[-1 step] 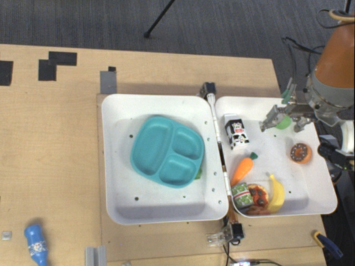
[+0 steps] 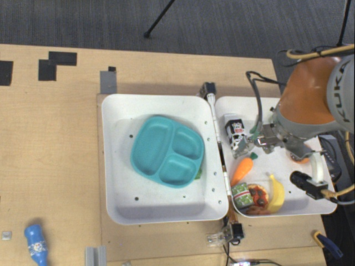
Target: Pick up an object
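Observation:
My gripper (image 2: pixel 241 143) hangs low over the left part of the right bin (image 2: pixel 310 206), reaching in from the right. Just below it lies an orange carrot (image 2: pixel 241 170), its top end close to the gripper. A yellow banana (image 2: pixel 276 192) lies near the bin's front wall. Beside the banana sits a red and green packet (image 2: pixel 249 197). A small black and white object (image 2: pixel 234 128) lies just behind the gripper. A bit of something orange (image 2: pixel 300 159) peeks out from under the arm.
The left bin (image 2: pixel 119 204) holds a teal divided plate (image 2: pixel 167 150) with a bit of green (image 2: pixel 198 174) showing under its right edge. A blue bottle (image 2: pixel 36 244) lies on the bench at the front left. Black patches mark the bench at the back left.

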`<state>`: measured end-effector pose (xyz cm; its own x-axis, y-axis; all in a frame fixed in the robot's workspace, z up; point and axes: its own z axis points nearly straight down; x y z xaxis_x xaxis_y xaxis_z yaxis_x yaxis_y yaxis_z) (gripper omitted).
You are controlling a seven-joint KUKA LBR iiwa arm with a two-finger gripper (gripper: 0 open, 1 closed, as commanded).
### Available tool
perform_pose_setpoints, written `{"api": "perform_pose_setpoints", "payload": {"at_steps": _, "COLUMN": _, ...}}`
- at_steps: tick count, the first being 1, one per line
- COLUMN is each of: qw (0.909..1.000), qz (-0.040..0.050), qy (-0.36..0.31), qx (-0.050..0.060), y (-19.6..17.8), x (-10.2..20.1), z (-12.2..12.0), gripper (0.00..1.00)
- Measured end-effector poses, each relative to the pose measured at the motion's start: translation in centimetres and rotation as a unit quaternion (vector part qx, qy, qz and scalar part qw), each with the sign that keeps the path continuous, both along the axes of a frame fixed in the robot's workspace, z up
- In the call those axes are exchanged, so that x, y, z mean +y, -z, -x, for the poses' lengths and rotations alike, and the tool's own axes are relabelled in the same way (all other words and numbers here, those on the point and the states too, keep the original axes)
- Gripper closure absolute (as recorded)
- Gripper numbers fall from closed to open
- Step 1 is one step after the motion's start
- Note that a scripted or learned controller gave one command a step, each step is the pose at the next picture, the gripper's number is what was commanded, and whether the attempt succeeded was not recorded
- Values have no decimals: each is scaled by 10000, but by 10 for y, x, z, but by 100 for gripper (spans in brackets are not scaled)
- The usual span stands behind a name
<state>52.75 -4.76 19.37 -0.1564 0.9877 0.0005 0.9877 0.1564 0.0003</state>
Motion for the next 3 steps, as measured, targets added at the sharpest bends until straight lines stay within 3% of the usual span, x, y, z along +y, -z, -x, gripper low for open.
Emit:
{"api": "perform_pose_setpoints", "payload": {"at_steps": 1, "qw": 9998, "qz": 1, "qy": -218, "qx": -12, "y": 9, "x": 34, "z": -98, "gripper": 0}}
{"api": "perform_pose_setpoints", "payload": {"at_steps": 2, "qw": 9997, "qz": 2, "qy": -226, "qx": -27, "y": -2, "x": 34, "z": -99, "gripper": 100}}
{"api": "perform_pose_setpoints", "payload": {"at_steps": 3, "qw": 9997, "qz": 1, "qy": -225, "qx": -25, "y": -2, "x": 34, "z": -99, "gripper": 0}}
